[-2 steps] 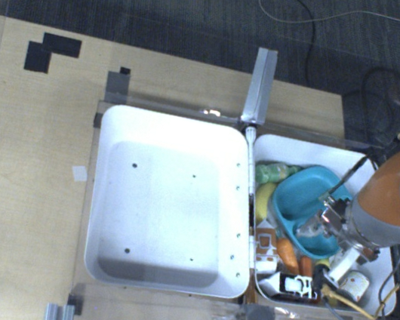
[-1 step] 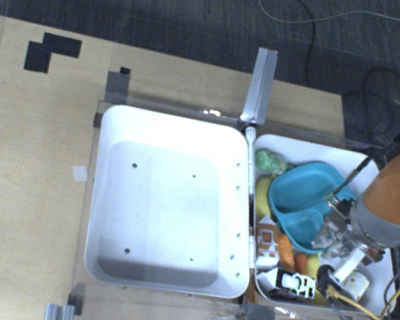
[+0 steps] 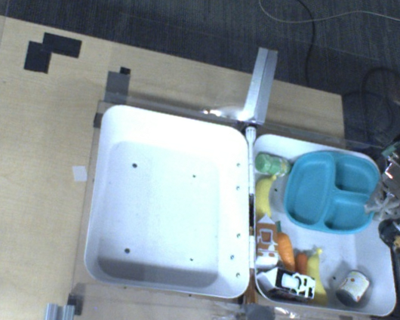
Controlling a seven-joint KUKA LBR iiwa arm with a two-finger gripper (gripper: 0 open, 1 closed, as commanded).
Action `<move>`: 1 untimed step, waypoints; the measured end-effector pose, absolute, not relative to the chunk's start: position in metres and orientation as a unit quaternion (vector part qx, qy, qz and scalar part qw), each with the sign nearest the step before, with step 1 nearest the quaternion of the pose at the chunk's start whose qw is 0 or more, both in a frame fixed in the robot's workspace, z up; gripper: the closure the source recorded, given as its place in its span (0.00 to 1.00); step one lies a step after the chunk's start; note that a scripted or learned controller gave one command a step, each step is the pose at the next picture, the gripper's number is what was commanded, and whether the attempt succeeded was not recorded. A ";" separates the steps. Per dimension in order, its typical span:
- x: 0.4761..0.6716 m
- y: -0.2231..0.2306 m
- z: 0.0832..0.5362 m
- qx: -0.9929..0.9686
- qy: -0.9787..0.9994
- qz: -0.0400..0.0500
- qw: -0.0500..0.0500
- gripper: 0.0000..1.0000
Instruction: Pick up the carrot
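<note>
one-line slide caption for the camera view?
Tool at the right bin's edge beside the blue tray; carrot untouched.

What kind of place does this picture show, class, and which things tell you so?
Probably a robotics lab test bench: two white bins sit side by side on a wooden bench, toy items like a carrot lie in one, and a loose cable trails over carpet.

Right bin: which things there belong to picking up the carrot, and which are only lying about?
Belong to the job:
- carrot, lying near the bin's front
- gripper, at the right edge of the blue tray

Only lying about:
- blue tray
- banana
- green item at the back
- black and white toy
- grey round item
</note>
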State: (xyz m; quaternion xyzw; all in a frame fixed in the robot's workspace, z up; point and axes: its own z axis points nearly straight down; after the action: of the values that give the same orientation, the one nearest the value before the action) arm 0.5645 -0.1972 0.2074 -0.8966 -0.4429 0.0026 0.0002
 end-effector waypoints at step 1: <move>0.593 -0.203 0.221 -0.874 -0.486 0.005 -0.002 1.00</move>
State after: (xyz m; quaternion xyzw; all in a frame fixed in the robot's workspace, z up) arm 0.5926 -0.2030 0.2207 -0.8741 -0.4857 0.0050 -0.0022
